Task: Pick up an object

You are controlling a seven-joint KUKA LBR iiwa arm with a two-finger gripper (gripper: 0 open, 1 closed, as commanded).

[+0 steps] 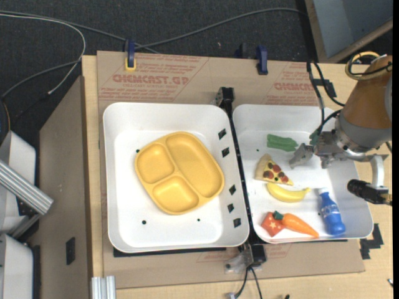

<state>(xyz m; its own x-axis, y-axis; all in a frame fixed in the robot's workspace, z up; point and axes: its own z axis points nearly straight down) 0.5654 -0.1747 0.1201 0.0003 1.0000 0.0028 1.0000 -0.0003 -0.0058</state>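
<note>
- Camera view: the gripper point(310, 154) sits at 3 o'clock over the right bin point(249, 120), fingers spread, nothing between them.
- Green toy point(282, 143) just at its 9 o'clock.
- Pizza slice point(272, 170), banana point(287, 193), carrot point(294, 224), blue bottle point(330, 213) lie toward 6.
- Yellow divided plate point(179, 172) in the left bin point(115, 167).

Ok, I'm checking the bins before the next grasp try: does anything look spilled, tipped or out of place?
Nothing stands out. The yellow divided plate lies flat, turned at an angle, in the left bin. In the right bin the green piece, pizza slice, banana, carrot, red piece and blue bottle all lie loose inside the rim.
</note>
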